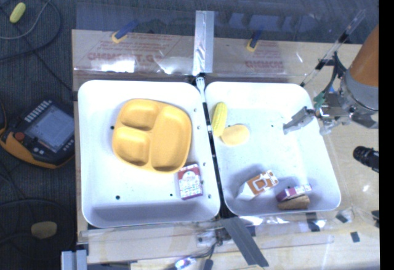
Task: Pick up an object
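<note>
The task names no particular object, so any loose item in the bins will do. The right bin (320, 158) holds four: an ear of yellow corn (219, 115) lying along its left wall with its long axis running near to far, a pale yellow rounded food piece (235, 134) just beside the corn's near end, a small orange-and-white carton (261, 182) toward the near side, and a dark packet (293, 195) with a brown item against it close to the near right corner. The left bin (92, 158) carries a yellow divided tray (152, 134) in its middle and a small red-and-white box (190, 181) near its near right corner.

The gripper (300, 120) hangs over the right part of the right bin, reaching in from the right. Whether it is spread or closed cannot be made out, and nothing is seen caught in it.

Of the candidates, the rounded food piece and the corn lie to the gripper's left, across open bin floor; the carton and the packet lie nearer the viewer than the gripper. The items in the left bin are well apart from it. The rounded piece looks the most direct target, a leftward move and a descent.

Outside the bins, a pendant controller (43, 133) rests on the floor at left.
</note>
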Controlling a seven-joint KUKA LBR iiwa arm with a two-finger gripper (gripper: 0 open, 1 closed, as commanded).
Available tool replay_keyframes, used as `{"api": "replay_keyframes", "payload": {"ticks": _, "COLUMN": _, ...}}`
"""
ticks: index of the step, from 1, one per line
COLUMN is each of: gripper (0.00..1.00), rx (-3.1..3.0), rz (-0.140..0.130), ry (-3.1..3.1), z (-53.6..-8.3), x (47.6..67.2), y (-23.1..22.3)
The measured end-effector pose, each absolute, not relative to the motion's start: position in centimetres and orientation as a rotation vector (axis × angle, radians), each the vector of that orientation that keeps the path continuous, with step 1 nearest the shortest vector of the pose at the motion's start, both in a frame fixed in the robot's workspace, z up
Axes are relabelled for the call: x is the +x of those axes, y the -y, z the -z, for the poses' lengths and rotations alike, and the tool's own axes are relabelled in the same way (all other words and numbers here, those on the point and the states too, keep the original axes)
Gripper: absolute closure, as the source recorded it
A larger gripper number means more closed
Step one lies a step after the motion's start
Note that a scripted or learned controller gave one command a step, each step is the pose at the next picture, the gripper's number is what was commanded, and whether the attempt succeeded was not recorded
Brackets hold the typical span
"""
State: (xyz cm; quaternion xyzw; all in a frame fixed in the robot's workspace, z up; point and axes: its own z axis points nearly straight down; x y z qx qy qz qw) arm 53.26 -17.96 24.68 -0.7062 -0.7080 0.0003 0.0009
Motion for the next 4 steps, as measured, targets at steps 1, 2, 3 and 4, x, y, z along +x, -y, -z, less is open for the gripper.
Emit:
{"api": "replay_keyframes", "payload": {"ticks": 1, "gripper": 0.0, "rx": -2.218, "rz": -0.002, "ry": 2.22, "z": -14.4, "x": 50.6, "y": 12.5}}
{"api": "replay_keyframes", "payload": {"ticks": 2, "gripper": 0.0, "rx": -2.253, "rz": 0.008, "ry": 2.199, "z": -9.1, "x": 48.6, "y": 11.7}}
{"api": "replay_keyframes", "payload": {"ticks": 3, "gripper": 0.0, "rx": -2.255, "rz": 0.009, "ry": 2.209, "z": -9.1, "x": 48.8, "y": 10.8}}
{"api": "replay_keyframes", "payload": {"ticks": 4, "gripper": 0.0, "rx": -2.254, "rz": 0.01, "ry": 2.209, "z": -9.1, "x": 48.8, "y": 10.8}}
